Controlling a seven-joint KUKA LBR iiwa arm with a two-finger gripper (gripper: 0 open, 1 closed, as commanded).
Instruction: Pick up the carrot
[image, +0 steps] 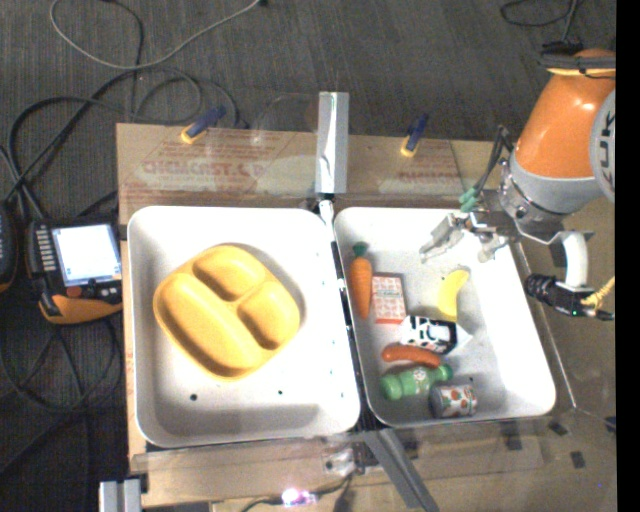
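I'm at the approach: my gripper (462, 236), fingers apart and empty, must cross the right bin (540, 375) leftward to the carrot (360, 284).

The worktop (200, 165) was a brown board set over dark carpeted floor (400, 60). Two shallow white bins rested on it side by side, touching along their inner rims: the left bin (145, 400) and the right bin (535, 385). An upright grey post (332, 140) stood at the far edge between them. Two blue-and-yellow clamps (203, 124) (414, 133) gripped the far edge.
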